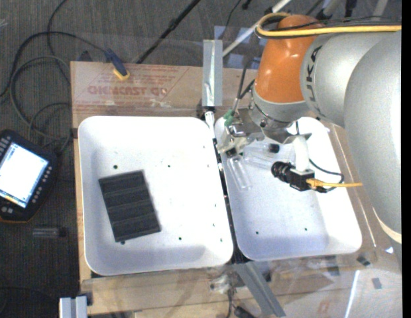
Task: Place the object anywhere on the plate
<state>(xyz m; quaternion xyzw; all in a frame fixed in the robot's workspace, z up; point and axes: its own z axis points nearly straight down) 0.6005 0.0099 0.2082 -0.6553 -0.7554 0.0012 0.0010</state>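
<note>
At the right bin's left wall: gripper (237,158) set low inside the right bin (305,244), just beside the divide between the two bins.
Gripper state: cannot tell whether open or closed; too blurred and partly hidden under the wrist to read, and nothing recognisable seen held.
Arm: grey arm (364,111) reaching in from the right, orange band (288,58) directly above the wrist.
Near the wrist: small black fitting (290,175) with an orange cable, seemingly part of the rig rather than a loose thing.
Left bin: dark ribbed slab (129,205) lying flat on the floor of the left bin (185,230), slightly skewed, well apart from the gripper.
Task's thing: hard to name with certainty; the ribbed slab looks like the one loose item of any size, and whether it serves as plate or as object cannot be told.
Done so far: judged as nothing; no item resting on another anywhere in either bin.
Left to do: judged as nearly everything, namely a secure grasp, a carry across the divide, and a release onto the plate.
Stage: probably an early grasp attempt in the right bin.
</note>
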